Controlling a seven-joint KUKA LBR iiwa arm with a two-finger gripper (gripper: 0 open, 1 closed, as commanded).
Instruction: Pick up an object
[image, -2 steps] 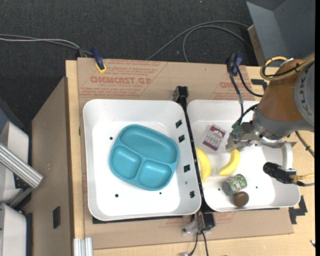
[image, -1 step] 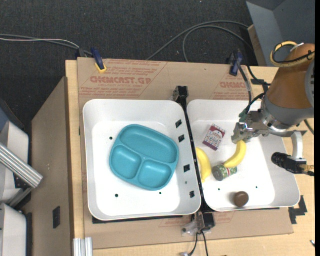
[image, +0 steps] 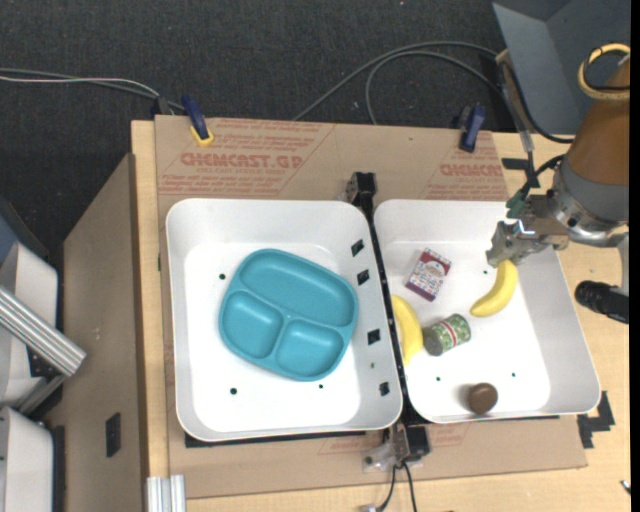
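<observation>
On the bench, going left to right, we see:

Left bin (image: 185, 300): a shallow white bin; we see a blue divided plate (image: 288, 313) lying flat in its middle, with three compartments, its rim apart from the bin walls.

Divider (image: 372, 280): a dark strip with black clips runs between the two bins, which sit side by side.

Right bin (image: 560, 350): also white and shallow; we count five things in it.

Left banana (image: 406, 328): yellow, lying along the bin's left wall, just beside the can.

Small box (image: 428, 274): maroon and white, tilted, above the left banana and apart from it.

Can (image: 446, 334): small, green label with grey ends, on its side, touching or nearly touching the left banana.

Brown ball (image: 482, 397): round, dark brown, near the bin's front edge, apart from the can.

Right banana (image: 496, 290): yellow, curved, unmarked as far as we can tell; its upper end reaches up to the gripper, its lower end points toward the can.

Gripper (image: 519, 243): grey, at the top end of the right banana, above the bin's right half; we cannot tell whether it grips the banana or merely sits over it.

Arm (image: 600, 150): grey with an orange band, entering from the right.
</observation>
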